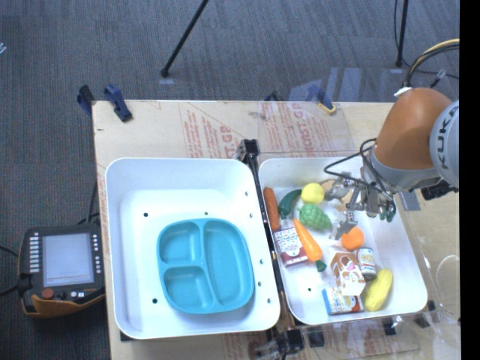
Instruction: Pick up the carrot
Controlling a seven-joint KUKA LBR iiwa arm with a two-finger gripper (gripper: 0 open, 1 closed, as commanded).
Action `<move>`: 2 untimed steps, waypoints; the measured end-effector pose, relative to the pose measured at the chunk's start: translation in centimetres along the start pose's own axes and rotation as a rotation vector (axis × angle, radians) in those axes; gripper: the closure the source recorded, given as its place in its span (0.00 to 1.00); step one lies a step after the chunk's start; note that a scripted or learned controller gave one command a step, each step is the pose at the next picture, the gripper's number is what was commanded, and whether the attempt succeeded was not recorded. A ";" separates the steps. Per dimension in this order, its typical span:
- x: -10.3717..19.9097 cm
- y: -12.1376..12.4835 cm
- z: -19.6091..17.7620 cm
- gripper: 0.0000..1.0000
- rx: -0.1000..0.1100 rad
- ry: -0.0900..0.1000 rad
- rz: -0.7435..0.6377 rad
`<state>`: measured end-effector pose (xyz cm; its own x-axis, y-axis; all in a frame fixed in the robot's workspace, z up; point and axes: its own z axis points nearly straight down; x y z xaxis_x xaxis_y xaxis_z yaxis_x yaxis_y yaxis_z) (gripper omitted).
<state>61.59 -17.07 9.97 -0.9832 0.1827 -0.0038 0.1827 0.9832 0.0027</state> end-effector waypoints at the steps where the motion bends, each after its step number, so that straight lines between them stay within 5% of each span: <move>1: 5.1 -2.3 1.2 0.00 0.001 0.002 0.153; 2: 4.9 -2.0 0.1 1.00 0.000 -0.001 0.147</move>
<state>56.39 -18.14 9.85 -0.9459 0.3243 -0.0047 0.3243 0.9459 0.0031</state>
